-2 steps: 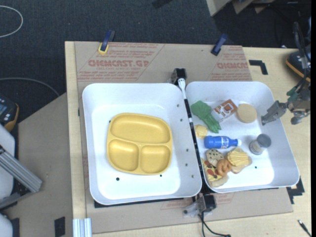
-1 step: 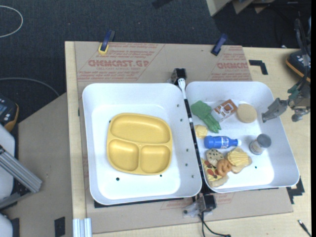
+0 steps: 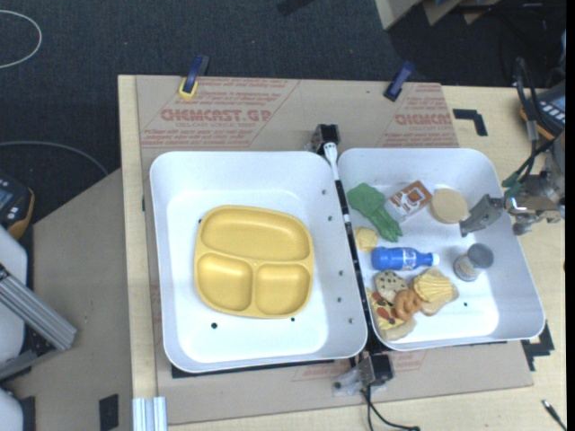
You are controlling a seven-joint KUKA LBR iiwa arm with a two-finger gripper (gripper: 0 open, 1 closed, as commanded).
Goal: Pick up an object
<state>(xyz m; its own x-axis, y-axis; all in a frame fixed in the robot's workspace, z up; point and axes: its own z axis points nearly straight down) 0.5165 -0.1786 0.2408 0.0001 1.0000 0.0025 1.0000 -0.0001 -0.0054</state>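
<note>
Hand [image 3: 483, 215] found over right white bin [image 3: 503, 317], right edge; grip state indeterminable. Nearest target: small grey round object [image 3: 473, 260] just below. Recommended: centred vertical descent, clear of bin wall.

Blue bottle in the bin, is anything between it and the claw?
Yes. The claw sits at the right bin's right side. A small grey round thing lies between it and the blue bottle, partly in the way.
</note>
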